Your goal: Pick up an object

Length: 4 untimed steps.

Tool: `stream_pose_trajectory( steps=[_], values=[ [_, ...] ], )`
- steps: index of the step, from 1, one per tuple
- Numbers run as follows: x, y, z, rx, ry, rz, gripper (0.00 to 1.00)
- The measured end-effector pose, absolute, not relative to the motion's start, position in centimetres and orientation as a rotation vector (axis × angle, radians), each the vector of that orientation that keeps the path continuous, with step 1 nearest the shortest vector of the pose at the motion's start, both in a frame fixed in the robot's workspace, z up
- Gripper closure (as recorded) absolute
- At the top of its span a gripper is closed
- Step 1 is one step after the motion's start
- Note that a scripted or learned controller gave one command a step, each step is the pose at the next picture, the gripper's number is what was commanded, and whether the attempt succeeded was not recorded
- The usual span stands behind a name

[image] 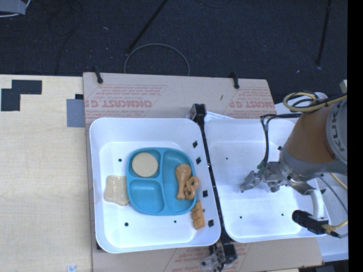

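Over the right bin [249,222], we are watching the pincer [248,184] hovering with its fingers spread and gripping nothing. Across the divider, in the left bin [108,132], a blue compartment tray [148,198] is carrying a round cracker [144,164] and pretzel-shaped toys [186,181].

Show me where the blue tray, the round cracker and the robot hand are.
blue tray [148,200]: camera view, floor of its lower-left compartment.
round cracker [144,164]: camera view, middle of its top face.
hand [250,183]: camera view, between its fingertips, over the right bin.
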<state>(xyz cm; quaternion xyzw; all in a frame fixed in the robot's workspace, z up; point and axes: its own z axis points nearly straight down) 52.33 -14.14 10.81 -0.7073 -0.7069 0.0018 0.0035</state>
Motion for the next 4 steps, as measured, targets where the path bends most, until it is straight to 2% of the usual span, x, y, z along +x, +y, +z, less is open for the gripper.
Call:
stream_pose_trajectory(
  steps=[1,4],
  values=[
    [52.4,-14.3,12.0,-2.223,-2.211,0.004,1.00],
    [51.9,-13.8,27.4,-2.222,-2.224,-0.002,1.00]
  ],
)
